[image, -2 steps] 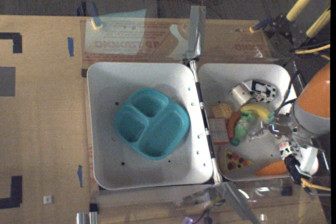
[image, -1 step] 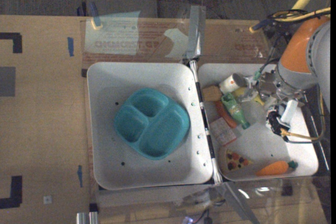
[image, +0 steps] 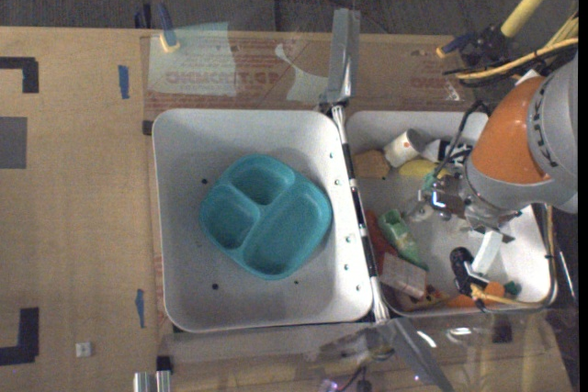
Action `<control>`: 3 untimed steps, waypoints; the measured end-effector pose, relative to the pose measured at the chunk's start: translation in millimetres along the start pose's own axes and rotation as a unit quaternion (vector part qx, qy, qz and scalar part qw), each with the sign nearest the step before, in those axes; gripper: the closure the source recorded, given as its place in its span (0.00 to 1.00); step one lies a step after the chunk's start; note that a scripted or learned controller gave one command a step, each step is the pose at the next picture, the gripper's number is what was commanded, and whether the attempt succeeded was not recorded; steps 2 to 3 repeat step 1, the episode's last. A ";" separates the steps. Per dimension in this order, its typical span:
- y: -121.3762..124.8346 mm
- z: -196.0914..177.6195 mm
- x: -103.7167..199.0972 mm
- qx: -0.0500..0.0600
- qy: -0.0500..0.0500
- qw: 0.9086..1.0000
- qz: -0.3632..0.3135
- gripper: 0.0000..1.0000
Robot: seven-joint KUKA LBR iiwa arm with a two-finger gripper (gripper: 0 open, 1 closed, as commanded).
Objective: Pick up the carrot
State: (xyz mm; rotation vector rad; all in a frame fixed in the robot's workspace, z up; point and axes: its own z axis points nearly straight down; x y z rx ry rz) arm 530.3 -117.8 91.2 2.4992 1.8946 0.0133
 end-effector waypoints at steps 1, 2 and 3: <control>-16.7 0.4 15.1 -0.003 -0.004 0.995 -0.101 0.00; -16.7 0.4 15.1 -0.003 -0.004 0.995 -0.101 0.00; -16.7 0.4 15.1 -0.003 -0.004 0.995 -0.101 0.00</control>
